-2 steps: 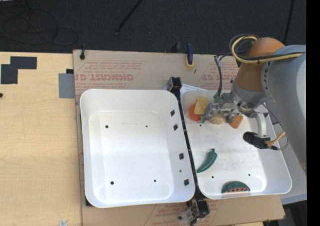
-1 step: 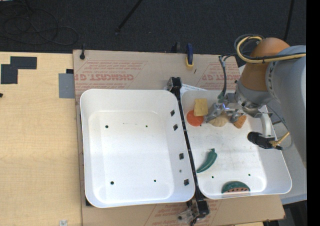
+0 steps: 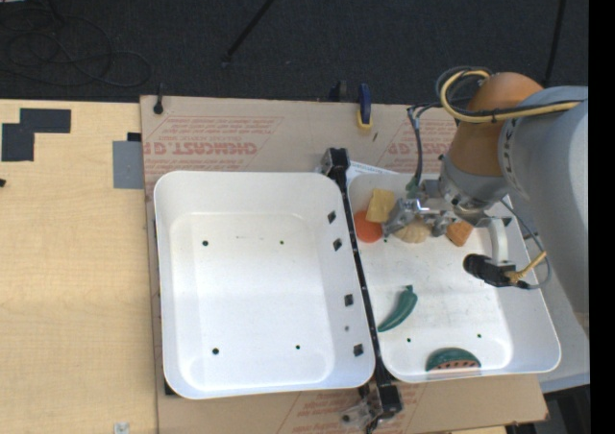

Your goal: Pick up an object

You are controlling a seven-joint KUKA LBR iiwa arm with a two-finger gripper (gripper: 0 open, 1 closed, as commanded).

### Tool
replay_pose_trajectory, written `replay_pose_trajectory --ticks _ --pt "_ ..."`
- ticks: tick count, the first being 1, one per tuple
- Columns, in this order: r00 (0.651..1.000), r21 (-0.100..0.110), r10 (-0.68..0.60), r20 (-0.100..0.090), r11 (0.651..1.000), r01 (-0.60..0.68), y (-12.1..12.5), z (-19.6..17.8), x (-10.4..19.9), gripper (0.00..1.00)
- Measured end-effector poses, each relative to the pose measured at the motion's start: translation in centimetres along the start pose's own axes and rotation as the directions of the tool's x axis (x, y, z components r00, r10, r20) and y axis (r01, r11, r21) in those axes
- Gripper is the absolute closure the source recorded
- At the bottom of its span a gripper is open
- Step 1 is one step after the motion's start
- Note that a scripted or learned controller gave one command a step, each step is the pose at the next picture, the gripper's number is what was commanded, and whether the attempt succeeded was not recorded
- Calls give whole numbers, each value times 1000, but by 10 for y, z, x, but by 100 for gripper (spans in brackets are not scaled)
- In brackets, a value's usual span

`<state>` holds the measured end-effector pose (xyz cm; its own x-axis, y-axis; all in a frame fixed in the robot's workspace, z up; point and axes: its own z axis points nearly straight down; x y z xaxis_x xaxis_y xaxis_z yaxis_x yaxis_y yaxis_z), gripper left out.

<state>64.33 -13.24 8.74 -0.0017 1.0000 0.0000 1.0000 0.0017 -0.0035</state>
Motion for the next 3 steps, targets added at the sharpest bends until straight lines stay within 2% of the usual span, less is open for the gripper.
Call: replay_pose_trajectory --ticks 1,2,3 --pt "1000 2 6 0 1000 -6 -49 0 -59 0" --pt "1000 -4 -6 -2 1000 6 3 0 26 0" --pt "1000 -9 -3 -2 1000 3 2 -107 76 0"
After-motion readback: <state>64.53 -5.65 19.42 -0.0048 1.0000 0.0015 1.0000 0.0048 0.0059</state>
